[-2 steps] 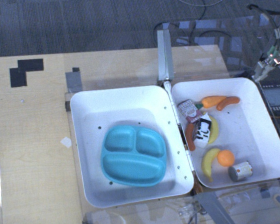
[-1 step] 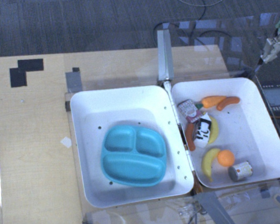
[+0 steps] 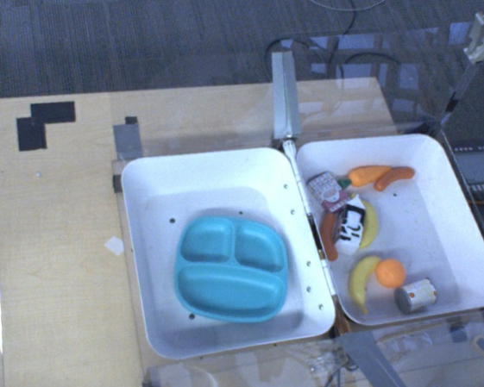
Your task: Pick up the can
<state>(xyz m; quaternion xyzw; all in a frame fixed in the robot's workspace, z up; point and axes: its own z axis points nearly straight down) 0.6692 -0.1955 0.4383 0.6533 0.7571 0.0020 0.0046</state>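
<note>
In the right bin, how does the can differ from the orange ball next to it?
The can is grey and silvery, while the orange ball is bright orange. The can is a cylinder lying on its side; the ball is round. The can lies nearer the bin's front edge; the ball touches a yellow banana. Both rest in the right bin, close together.

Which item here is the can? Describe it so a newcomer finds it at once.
Look in the right bin, at its near edge. The can lies on its side just right of the orange: a small grey metal cylinder, the only dull item among bright toy foods.
</note>
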